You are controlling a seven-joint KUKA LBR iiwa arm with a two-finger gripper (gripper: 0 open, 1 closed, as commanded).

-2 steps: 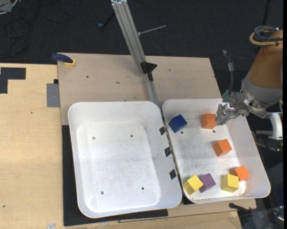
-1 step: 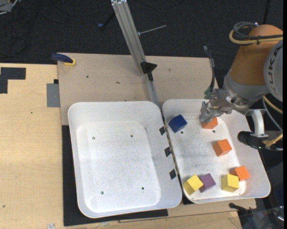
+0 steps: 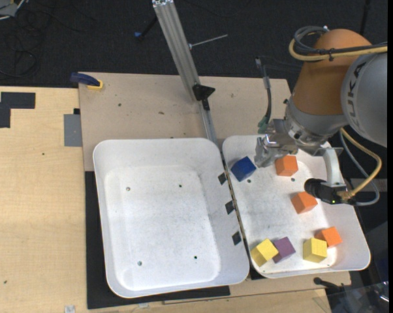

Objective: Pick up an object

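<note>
Over the right bin [image 3: 353, 256] the arm's hand [image 3: 269, 150] hangs low near the bin's upper left corner, between a blue cube [image 3: 243, 168] on its left and an orange cube [image 3: 286, 165] on its right. Nothing shows between its fingers, and from this slant I cannot tell whether they are spread or pressed together.

More blocks lie in the same bin — a second orange cube [image 3: 303, 202] near the middle, and along the near edge a yellow cube [image 3: 266, 250] touching a purple cube [image 3: 284, 247], then another yellow cube [image 3: 314, 249] with a third orange cube [image 3: 331, 236] just beside it.

To the left sits the other white bin [image 3: 111, 155], separated from the first by a row of small black clips [image 3: 229, 207]. Both rest on the wooden surface [image 3: 144, 106]; a slanted aluminium rail [image 3: 180, 47] rises behind them.
</note>
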